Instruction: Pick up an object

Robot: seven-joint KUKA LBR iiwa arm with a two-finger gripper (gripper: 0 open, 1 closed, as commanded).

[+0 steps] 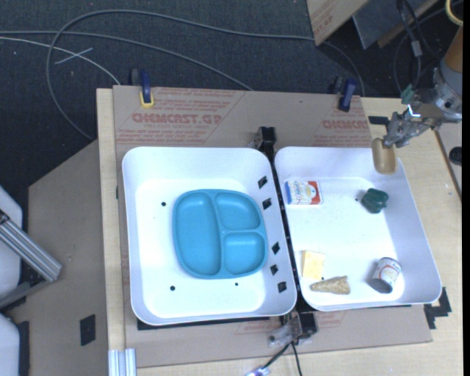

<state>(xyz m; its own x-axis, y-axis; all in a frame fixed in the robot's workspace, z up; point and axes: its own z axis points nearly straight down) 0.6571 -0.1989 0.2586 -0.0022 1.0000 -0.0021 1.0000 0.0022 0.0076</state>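
Gripper (397, 136) above right bin's (422, 250) far rim, clamped on tan cylinder (383, 157) hanging beneath. Judged lift under way: rise straight and slowly, keeping cylinder vertical, clear of green block (375, 200).

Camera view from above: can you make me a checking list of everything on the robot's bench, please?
Surface: bench board bearing left bin and right bin, side by side.
Job's things: in the right bin, red-and-white packet, dark green lump, yellow square, tan wedge, small can.
Clutter: blue divided plate in the left bin.
Grippers: gripper above the right bin's far corner, tan cylinder just beneath it; grip unclear.
Cables: thin cables on the dark floor.
Surroundings: blue clamps, cardboard box.
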